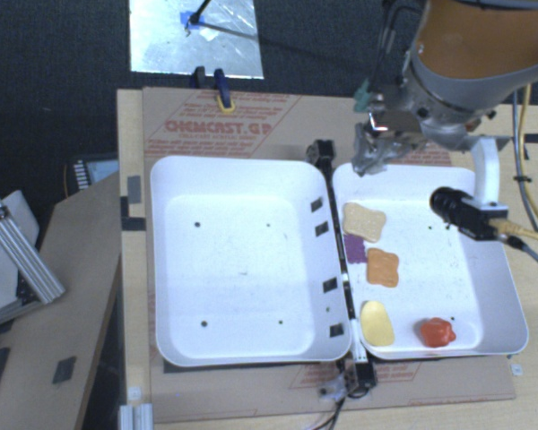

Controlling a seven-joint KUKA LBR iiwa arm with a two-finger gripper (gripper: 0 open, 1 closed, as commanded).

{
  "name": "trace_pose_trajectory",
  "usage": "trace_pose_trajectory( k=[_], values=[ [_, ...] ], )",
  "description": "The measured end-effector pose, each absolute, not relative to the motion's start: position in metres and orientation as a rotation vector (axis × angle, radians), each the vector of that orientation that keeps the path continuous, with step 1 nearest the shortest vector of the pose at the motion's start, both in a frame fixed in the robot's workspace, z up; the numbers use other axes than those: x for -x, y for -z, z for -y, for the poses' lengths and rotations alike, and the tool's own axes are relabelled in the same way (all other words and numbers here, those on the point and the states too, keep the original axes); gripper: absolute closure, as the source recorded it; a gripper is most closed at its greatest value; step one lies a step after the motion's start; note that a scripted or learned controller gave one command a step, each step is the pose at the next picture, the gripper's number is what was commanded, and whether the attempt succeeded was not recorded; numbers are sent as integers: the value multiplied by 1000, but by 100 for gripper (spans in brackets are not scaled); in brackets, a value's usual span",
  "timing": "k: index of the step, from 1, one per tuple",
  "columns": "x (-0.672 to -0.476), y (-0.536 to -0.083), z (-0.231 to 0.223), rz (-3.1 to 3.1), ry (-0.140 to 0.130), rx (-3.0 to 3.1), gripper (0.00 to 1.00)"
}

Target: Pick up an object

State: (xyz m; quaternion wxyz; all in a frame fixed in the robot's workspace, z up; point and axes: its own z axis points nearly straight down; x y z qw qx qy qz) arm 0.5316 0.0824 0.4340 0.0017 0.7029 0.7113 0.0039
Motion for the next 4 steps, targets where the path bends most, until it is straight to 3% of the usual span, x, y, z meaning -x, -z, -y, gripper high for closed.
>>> trace_pose_trajectory(
  k=[1, 2, 3, 4],
  values=[
    [-485, -424, -96, -2229, -2, -2215, 100],
    [-496, -542, -100, -2221, -22, -2209, 100],
    [-486, -535, -130, -2229, -3, -2214, 100],
    [-486, -535, -176, -2231, -5, -2212, 100]
  ],
)
